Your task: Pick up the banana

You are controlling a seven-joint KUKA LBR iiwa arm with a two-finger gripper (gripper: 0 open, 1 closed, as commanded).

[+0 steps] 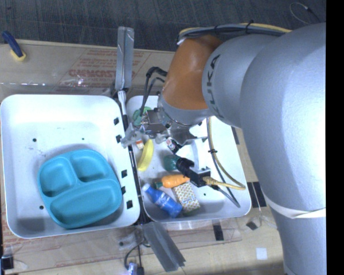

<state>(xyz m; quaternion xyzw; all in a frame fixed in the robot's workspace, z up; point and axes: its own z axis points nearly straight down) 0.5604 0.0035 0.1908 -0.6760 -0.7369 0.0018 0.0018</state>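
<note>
Closest to me, at the near end of the right bin (190, 220), lies a small heap: a blue container (162, 201), a checkered packet (187, 196) and, just behind them, a carrot (175, 181) lying crosswise. In the left bin (57, 116) alongside sits a blue divided plate (79, 188), well apart from all of that.

A little further back is the banana (145, 155). It lies in the right bin, close against the wall that bin shares with its neighbour. Its long axis runs from near to far, almost in line with that wall, and the far tip leans slightly toward the middle of the bin. A dark green thing (170, 164) rests just beside it on the inner side, and the carrot is near its lower end but seems not to touch it.

The hand (140, 129) hangs right at the banana's far tip, over the same wall. I cannot tell whether it is spread or pressed together, and I see nothing held in it. My guess is that the grasp turns on coming a short way toward me along the fruit and closing across its width, without fouling the wall.

Beyond looms the grey arm (258, 67) with its orange band (186, 79), and past it the counter (74, 62).
</note>
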